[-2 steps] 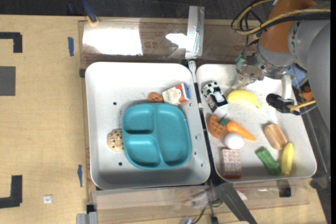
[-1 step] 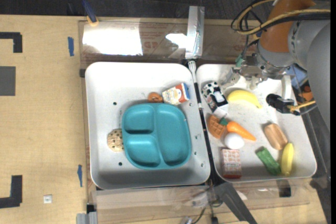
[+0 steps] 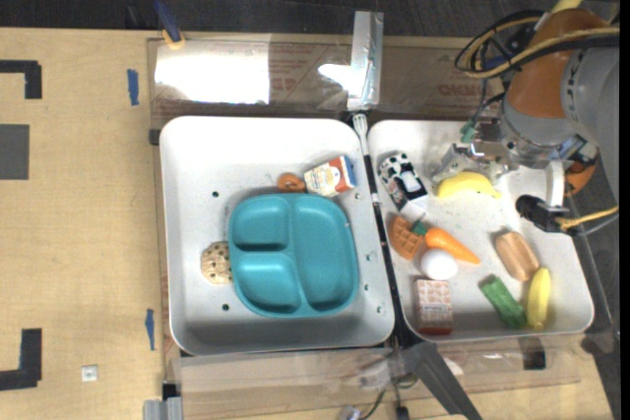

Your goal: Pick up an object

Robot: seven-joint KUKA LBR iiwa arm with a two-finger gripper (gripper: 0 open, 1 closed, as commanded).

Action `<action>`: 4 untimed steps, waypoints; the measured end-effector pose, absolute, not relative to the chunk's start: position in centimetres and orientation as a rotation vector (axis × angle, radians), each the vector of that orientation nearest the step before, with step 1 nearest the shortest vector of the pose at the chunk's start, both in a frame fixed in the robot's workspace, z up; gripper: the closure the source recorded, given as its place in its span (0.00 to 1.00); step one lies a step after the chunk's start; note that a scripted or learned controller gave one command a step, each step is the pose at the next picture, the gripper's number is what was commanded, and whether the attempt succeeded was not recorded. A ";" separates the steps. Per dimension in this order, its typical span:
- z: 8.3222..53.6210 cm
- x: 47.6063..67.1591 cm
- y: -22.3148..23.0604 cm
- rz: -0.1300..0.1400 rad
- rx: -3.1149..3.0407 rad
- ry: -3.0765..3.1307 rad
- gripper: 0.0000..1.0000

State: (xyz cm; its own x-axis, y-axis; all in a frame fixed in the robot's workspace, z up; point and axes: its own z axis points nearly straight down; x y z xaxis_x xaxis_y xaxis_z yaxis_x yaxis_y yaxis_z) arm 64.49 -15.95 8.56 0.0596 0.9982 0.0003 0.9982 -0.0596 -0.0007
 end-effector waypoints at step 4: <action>8.8 52.9 -11.8 -0.002 -1.898 -2.514 0.00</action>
